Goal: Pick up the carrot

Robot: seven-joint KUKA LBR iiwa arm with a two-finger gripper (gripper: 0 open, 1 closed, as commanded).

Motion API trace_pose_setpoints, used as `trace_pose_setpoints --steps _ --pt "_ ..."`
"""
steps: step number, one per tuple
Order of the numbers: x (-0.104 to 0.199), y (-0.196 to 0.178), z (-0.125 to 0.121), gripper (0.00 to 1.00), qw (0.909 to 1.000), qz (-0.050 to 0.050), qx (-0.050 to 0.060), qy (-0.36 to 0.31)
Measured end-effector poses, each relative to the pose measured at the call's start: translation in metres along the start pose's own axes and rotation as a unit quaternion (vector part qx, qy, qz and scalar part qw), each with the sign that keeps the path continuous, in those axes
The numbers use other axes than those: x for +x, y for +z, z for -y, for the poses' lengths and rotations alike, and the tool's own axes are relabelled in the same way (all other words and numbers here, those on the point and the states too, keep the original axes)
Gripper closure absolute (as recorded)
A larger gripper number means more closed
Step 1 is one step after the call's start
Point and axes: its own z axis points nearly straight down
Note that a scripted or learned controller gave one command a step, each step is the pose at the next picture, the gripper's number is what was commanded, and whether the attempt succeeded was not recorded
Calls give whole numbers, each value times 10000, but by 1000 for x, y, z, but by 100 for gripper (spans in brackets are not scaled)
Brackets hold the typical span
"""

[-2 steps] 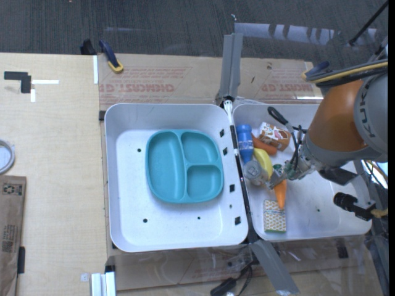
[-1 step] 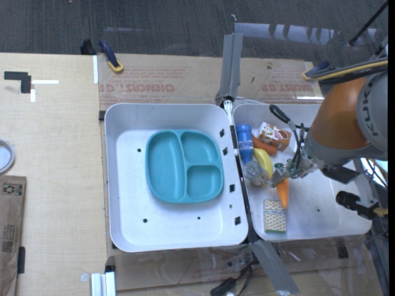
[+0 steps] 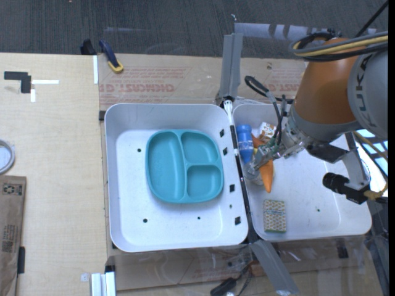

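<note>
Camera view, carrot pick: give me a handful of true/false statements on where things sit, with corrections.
1. The carrot lies in the right bin. True.
2. The teal divided plate sits in the right bin. False: it sits in the left bin.
3. The gripper is over the right bin, close above the carrot's upper end. True.
4. The sponge lies on the plate. False: it lies on the right bin's floor, below the carrot in the view.
5. A blue bottle lies near the right bin's left wall. True.
</note>
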Motion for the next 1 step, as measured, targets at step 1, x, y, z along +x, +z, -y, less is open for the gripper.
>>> trace_pose_setpoints --steps 1 --pt "-37 0 18 100 9999 4 3 143"
